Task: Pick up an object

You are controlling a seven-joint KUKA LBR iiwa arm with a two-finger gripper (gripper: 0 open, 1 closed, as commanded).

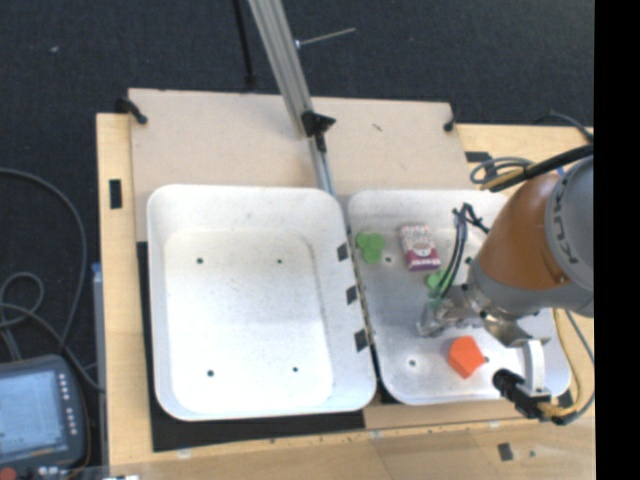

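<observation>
In the right bin (400,376) lie a green piece (370,247) at the upper left, a pink and white box (419,248) beside it, and an orange block (463,356) near the front. A second green piece (437,280) peeks out from under the arm. My gripper (438,320) reaches down into the middle of this bin, just up and left of the orange block and below the second green piece. The wrist hides its tips. Nothing shows held in it.
The left bin (250,298) sits beside the right one, their rims meeting at the centre. A slanted metal pole (290,68) rises behind the bins. Cables (500,171) lie at the back right, and a pendant (35,418) at the lower left.
</observation>
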